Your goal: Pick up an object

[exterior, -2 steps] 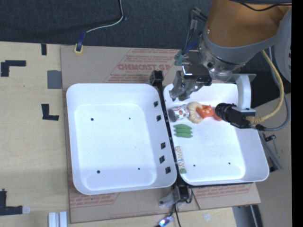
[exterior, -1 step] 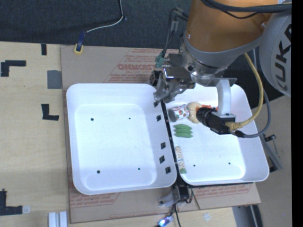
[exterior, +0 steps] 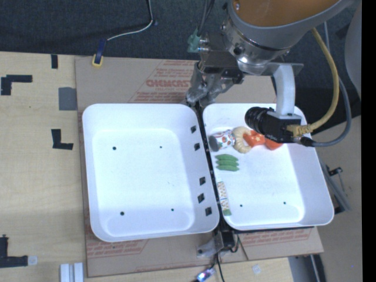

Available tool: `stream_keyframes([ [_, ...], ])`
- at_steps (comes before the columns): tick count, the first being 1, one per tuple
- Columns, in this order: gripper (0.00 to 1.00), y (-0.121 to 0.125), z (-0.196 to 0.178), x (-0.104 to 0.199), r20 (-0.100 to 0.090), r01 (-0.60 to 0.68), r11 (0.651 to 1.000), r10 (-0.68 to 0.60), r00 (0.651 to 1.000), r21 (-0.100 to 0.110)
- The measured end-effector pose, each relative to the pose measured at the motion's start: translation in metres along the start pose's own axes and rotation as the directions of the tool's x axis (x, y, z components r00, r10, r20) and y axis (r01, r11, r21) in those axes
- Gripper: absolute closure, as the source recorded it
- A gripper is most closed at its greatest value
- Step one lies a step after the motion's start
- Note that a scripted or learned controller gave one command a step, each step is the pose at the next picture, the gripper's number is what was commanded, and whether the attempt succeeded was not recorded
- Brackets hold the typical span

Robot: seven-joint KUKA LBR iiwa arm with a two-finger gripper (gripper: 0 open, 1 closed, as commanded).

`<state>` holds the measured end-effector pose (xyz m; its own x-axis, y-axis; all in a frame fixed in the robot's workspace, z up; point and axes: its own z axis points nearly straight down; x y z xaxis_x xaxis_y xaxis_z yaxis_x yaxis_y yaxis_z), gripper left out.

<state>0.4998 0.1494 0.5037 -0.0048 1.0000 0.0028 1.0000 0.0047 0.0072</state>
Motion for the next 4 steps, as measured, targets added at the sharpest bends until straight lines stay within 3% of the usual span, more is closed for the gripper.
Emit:
stream_keyframes([
  [1, 1.00, -0.017, -0.033, 0.038, 0.001, 0.001, 1.000, -0.001, 1.000, 0.005],
  [3, 1.00, -0.016, -0.041, 0.024, 0.004, -0.002, 1.000, 0.002, 1.000, 0.010],
  [4, 1.00, -0.016, -0.029, 0.087, 0.004, 0.003, 1.000, -0.003, 1.000, 0.011],
])
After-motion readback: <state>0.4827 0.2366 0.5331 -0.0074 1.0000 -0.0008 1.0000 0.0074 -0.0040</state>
